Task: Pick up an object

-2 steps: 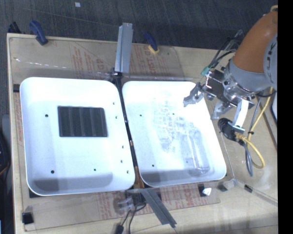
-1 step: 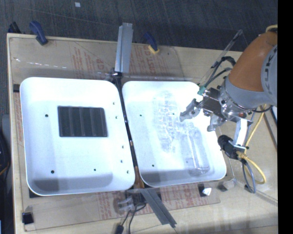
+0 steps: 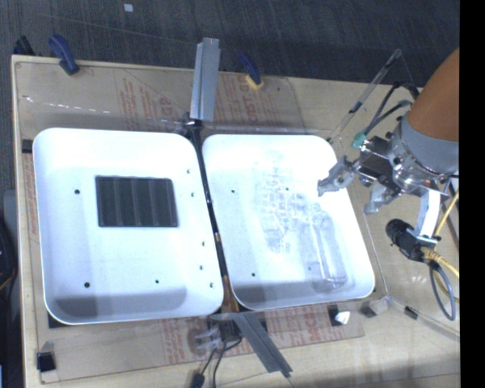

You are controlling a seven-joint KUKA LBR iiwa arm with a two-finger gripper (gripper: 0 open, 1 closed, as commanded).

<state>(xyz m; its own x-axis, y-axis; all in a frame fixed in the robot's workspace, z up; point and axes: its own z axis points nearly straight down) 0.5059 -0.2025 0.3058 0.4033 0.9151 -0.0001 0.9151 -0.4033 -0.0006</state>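
A dark grey ribbed rectangular block (image 3: 137, 201) lies flat in the left bin (image 3: 56, 281), a little above its middle. In the right bin (image 3: 234, 168) lie several clear, glassy items (image 3: 295, 217), faint against the white floor; one long piece (image 3: 327, 257) reaches toward the near right corner. My gripper (image 3: 353, 189) hangs over the right bin's right rim, near its far corner. Its fingers (image 3: 333, 181) stand apart, open, with nothing between them. The clear items lie to its left and below it, apart from it.
A grey metal bar (image 3: 205, 79) rises behind the seam between the bins, and another (image 3: 259, 347) lies in front. Blue clamps (image 3: 63, 53) sit on the bench's far edge. Thin rods (image 3: 372, 87) slant over the bench at the right.
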